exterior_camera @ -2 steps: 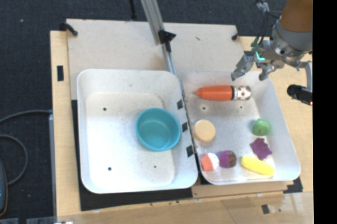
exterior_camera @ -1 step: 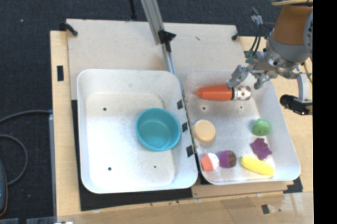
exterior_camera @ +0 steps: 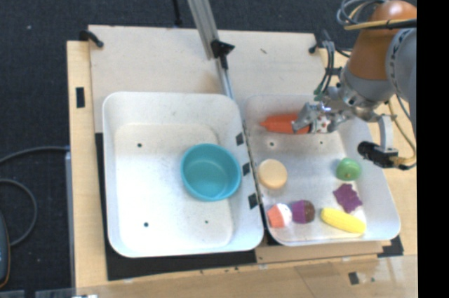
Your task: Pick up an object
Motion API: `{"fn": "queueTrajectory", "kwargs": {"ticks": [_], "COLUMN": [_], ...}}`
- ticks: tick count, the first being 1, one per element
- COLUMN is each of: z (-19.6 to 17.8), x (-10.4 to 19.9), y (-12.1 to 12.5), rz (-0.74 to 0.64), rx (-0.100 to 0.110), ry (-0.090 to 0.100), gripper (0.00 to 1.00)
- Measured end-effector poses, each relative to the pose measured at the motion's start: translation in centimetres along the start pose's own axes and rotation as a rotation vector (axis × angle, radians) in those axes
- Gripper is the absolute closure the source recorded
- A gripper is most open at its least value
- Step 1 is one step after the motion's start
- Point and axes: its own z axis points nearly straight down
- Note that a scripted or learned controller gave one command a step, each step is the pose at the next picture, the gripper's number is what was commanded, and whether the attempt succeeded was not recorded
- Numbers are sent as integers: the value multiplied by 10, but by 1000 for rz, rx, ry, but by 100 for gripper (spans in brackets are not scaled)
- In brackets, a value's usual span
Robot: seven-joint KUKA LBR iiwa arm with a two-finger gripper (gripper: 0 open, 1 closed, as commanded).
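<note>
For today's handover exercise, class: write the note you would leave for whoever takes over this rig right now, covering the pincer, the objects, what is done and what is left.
Pincer: low over the far end of the right bin, at the orange carrot-like piece; whether it grips it cannot be told.
Right bin also holds: cream round piece, green ball, purple piece, yellow banana, dark purple piece, red-and-white piece.
Left bin: blue bowl.
Done: arm is at an object.
Left: confirm a grasp, then lift.
</note>
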Motion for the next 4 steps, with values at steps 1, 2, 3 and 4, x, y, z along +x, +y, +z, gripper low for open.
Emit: {"fn": "queueTrajectory", "kwargs": {"ticks": [1, 2, 3, 4], "z": [53, 37, -25, -48], "x": [-1, -2, -11, -12], "y": [-1, 2, 5, 6], "rz": [1, 3, 2, -1], "rx": [-1, -10, -13, -9], "ry": [0, -1, -1, 1], "gripper": [0, 100, 100, 100]}}
